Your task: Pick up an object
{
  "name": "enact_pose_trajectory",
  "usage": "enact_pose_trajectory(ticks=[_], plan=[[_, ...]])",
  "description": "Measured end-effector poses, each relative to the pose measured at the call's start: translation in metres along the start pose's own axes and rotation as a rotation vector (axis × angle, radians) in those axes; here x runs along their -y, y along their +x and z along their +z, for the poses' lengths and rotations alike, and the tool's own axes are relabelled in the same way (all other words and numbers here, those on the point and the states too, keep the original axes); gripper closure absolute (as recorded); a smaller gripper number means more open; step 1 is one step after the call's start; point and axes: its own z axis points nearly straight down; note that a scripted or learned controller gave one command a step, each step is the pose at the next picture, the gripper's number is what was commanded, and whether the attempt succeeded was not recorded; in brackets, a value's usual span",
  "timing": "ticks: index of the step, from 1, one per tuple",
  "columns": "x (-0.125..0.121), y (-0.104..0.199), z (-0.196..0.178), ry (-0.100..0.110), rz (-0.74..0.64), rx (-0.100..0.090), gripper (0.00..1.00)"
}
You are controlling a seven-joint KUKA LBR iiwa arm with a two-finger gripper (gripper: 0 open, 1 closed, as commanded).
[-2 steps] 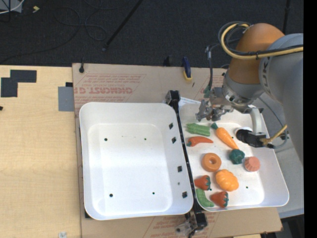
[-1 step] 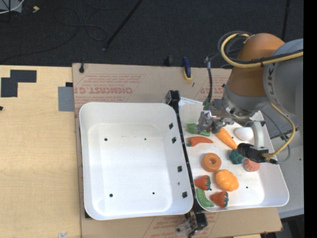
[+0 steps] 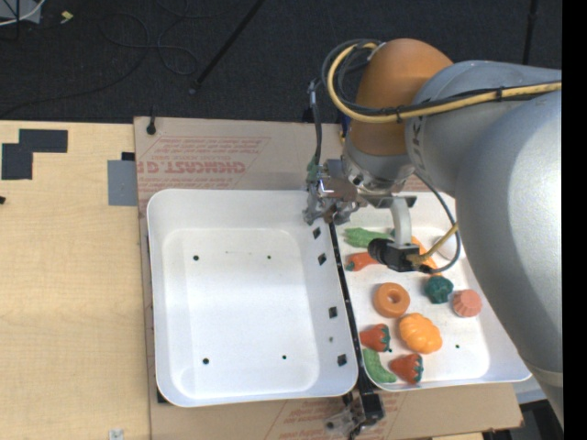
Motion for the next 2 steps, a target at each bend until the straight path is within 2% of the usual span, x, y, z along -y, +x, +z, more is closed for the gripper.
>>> enact_pose_trajectory(ticks=[1,2], plan=[[0.002,-0.029,-0.076,-0.002,0.006,0.001,1.00],[0.002,-0.016,-0.073,0.003,0.005,0.002,1.00]])
